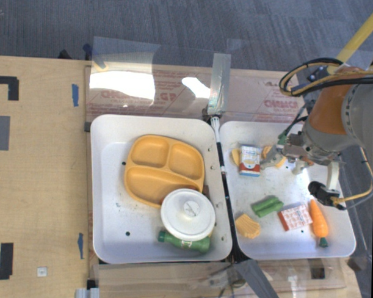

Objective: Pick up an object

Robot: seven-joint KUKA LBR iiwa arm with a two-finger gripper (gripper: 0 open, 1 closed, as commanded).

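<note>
green bottle (184,241): lying flat at the 6 o'clock edge of the left bin (105,191), touching the white bowl.
white bowl (188,213): round, lidded, overlapping the 5 o'clock corner of the yellow tray.
yellow tray (164,169): three compartments, tilted, mid left bin.
yellow wedge (248,226): at 7 o'clock in the right bin (339,245), near the divider.
carrot (319,222): orange, at 4 o'clock in the right bin, just beside the red packet.
red packet (295,217): flat, at 9 o'clock from the carrot.
green block (267,206): mid bin, between the wedge and the packet.
small carton (250,160): white and red, at 11 o'clock in the right bin, near the gripper.
gripper (285,160): low at 12 o'clock of the right bin, at 3 o'clock from the carton; cannot tell its state, nothing seen clamped.
arm (340,114): grey with orange band, entering from 3 o'clock.
</note>
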